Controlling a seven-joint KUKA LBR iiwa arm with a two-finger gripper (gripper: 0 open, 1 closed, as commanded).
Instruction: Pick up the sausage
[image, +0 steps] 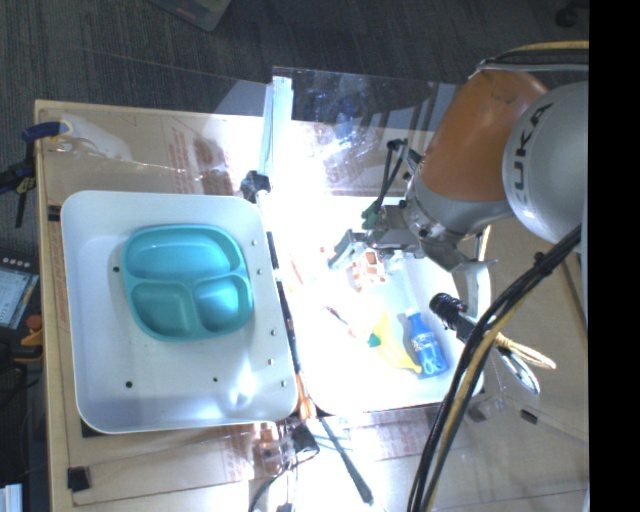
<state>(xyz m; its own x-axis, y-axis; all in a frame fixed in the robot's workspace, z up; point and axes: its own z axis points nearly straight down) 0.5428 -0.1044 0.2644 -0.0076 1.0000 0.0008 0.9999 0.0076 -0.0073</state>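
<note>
My gripper (366, 256) hangs low over the upper middle of the right bin (330, 390), under the grey and orange wrist. A small reddish-brown piece (372, 264), possibly the sausage, shows right at the gripper's tip. Strong glare washes out this spot, so I cannot tell whether the piece is held or just lying beneath the gripper.
The left bin (90, 380) holds a teal divided plate (188, 278). In the right bin, a yellow item (392, 340) and a blue item (427, 346) lie near the right side, with a thin reddish sliver (337, 316) near the middle. Black cables (470, 370) hang along the right.
</note>
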